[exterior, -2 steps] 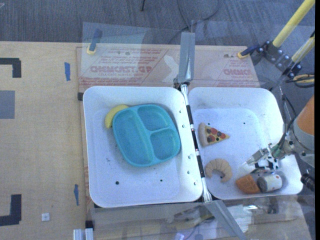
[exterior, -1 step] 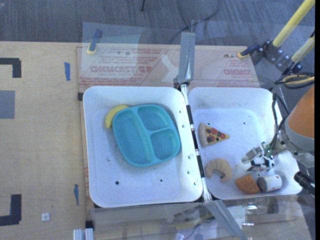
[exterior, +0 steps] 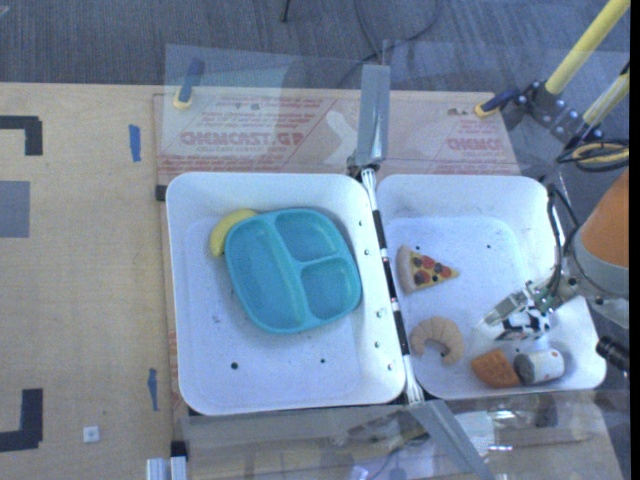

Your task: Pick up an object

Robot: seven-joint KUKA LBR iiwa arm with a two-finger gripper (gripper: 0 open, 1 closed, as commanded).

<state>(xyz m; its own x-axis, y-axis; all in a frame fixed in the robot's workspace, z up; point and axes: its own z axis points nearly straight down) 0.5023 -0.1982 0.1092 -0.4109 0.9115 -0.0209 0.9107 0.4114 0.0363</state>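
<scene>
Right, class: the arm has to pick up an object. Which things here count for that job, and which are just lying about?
For the job:
gripper
pizza slice toy
croissant toy
orange toy
grey-white toy
banana
teal divided plate

Just lying about:
blue tape strips
yellow poles
black cable

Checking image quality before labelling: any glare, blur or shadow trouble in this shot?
Camera view: even, soft lighting; faint reflections on the clear plastic sheet behind the bins; the teal divided plastic tray is sharp; the tool and small items beside it look blurry.
</scene>
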